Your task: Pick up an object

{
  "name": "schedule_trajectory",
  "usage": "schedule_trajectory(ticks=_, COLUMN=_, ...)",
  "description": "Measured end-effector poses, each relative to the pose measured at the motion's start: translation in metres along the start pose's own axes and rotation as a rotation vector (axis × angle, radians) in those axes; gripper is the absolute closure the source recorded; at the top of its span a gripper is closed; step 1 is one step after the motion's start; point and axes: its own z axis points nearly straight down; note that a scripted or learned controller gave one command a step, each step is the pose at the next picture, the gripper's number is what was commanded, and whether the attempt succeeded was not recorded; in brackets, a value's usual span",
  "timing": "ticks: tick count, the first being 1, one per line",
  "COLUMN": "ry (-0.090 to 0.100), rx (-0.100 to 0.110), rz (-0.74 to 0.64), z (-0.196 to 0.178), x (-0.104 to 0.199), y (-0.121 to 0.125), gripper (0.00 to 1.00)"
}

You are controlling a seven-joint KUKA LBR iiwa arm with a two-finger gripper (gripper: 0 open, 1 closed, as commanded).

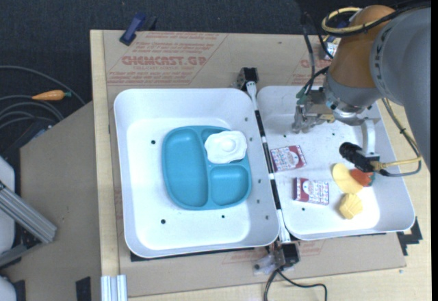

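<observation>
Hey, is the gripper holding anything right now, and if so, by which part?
Nothing is held. The gripper hangs over the right bin, away from the two red packets and the yellow pieces.

The bench [171, 53] bears two white bins [137, 224] side by side.

In the right bin [393, 214] the open floor is in the upper middle, while two small red-and-white packets [287, 157] near the divider and some yellow pieces [350, 205] crowd the lower part. The arm [363, 53] hangs over the far right corner and blocks the way there. The left bin [137, 211] is mostly taken by a blue tray [191, 169] carrying a white object [225, 146], perhaps a lid, leaving only a free margin around.
</observation>
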Motion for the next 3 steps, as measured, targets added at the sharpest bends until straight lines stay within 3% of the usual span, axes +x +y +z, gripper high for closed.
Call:
schedule_trajectory(ticks=1, ry=0.000, rx=0.001, rz=0.000, z=0.000, x=0.000, y=0.000, gripper=0.00)
schedule_trajectory(ticks=2, ry=-0.001, rx=0.005, rz=0.001, z=0.031, x=-0.008, y=0.045, gripper=0.00)
schedule_trajectory(ticks=3, ry=-0.003, rx=0.002, rz=0.000, z=0.019, x=-0.008, y=0.046, gripper=1.00)
